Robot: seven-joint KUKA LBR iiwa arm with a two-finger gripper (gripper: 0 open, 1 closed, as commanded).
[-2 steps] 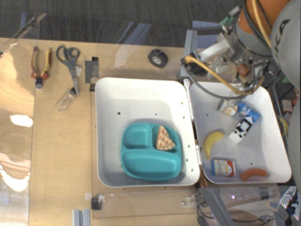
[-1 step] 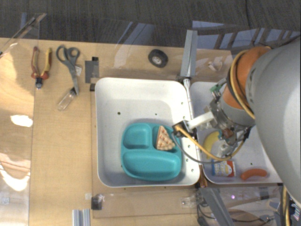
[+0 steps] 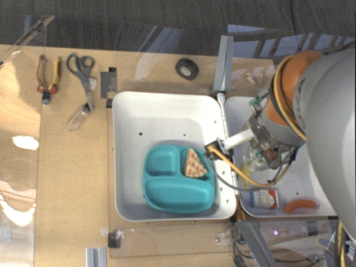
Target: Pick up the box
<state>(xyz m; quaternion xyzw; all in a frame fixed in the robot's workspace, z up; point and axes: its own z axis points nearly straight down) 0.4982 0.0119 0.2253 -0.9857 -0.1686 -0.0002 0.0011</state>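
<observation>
Box [image 3: 263, 198]: a small carton with a white face, a blue band along one edge and a red-orange patch at the other. It lies flat on the floor of the right bin [image 3: 240, 111], in the lower right of the frame, close to the bin's lower edge. Fine print or a label is too small to read.

Sausage [image 3: 301, 206]: an orange-red piece lying just to the right of the box, apart from it.

Gripper [image 3: 260, 159]: located over the right bin, above the box in the frame and not in contact with it. The wrist housing and cabling cover the tip, so whether it is open or closed cannot be determined.

Arm [image 3: 328, 127]: grey body with an orange band, occupying the right side of the frame. A yellow cable [image 3: 233, 166] loops from the wrist across the divide between the bins.

Left bin [image 3: 133, 110]: centre of the frame. It contains a teal divided tray [image 3: 178, 191] with a slice of pizza [image 3: 194, 164] in its upper right compartment.

Bench [image 3: 72, 204]: scissors [image 3: 82, 71] and red-handled pliers [image 3: 48, 77] lie at the upper left. A roll of tape [image 3: 187, 68] sits above the left bin.
</observation>
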